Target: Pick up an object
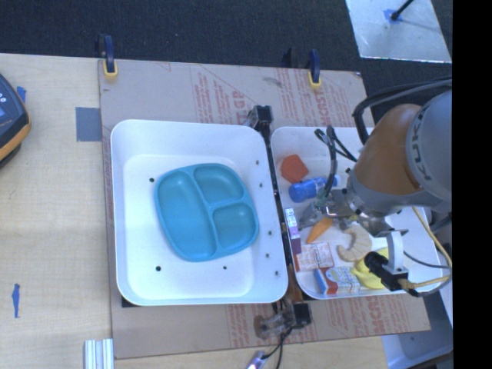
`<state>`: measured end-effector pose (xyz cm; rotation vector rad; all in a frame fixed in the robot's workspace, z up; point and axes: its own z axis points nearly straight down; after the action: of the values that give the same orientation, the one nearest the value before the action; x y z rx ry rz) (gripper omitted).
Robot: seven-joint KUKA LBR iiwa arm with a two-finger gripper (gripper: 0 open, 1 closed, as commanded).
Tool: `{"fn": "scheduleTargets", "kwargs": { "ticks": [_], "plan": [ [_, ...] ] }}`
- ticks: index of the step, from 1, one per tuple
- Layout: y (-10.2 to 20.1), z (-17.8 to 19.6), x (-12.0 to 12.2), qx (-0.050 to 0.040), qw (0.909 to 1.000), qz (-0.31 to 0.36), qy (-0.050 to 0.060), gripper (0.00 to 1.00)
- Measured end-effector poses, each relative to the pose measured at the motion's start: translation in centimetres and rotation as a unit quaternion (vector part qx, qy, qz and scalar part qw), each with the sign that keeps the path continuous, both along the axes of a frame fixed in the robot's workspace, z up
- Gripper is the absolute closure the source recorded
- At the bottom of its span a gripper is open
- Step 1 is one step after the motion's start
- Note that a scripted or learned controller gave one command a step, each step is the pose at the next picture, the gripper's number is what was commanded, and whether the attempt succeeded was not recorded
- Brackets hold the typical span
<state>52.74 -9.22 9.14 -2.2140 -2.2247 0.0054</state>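
Observation:
The right bin (286, 140) holds several small items: an orange-red block (294, 167), a blue bottle (306, 190) lying on its side, an orange wedge (318, 230), a tan curved piece (358, 244), a yellow piece (373, 274) and flat printed packets (315, 257). The arm's orange-banded wrist (388, 160) reaches in from the right and hangs over this bin. My gripper (334, 207) points down just right of the blue bottle and above the orange wedge. The wrist hides the bin's right half.
The left bin (131, 206) holds a blue divided plate (206, 211). A purple-edged strip (291, 225) lies by the wall between the bins. Black cables (332, 148) loop off the wrist. A dark device (11, 118) sits at the bench's far left.

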Motion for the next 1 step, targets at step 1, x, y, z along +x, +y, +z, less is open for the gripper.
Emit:
{"fn": "scheduleTargets", "kwargs": {
  "ticks": [1],
  "plan": [
    [-0.29,0.03,0.52,-0.0004,1.0,-0.001,-0.001,0.0]
  ]
}}
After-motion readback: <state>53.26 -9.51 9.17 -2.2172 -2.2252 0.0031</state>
